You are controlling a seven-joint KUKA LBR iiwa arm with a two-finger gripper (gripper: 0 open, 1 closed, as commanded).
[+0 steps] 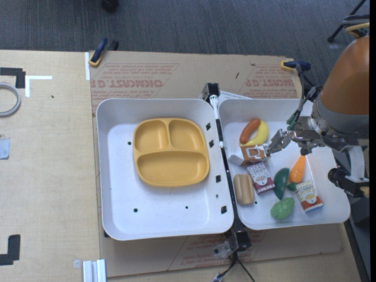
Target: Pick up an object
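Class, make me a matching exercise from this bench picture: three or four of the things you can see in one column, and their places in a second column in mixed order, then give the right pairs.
Things
1. yellow three-compartment plastic plate
2. green toy broccoli
3. yellow toy banana
4. tan toy bread roll

Places
A. right bin, far end, beside a red toy pepper
B. middle of the left white bin
C. right bin, against the wall shared by both bins
D. right white bin, near edge

Pairs: 1-B, 2-D, 3-A, 4-C

Arm cut by right edge; tool finger state unclear.
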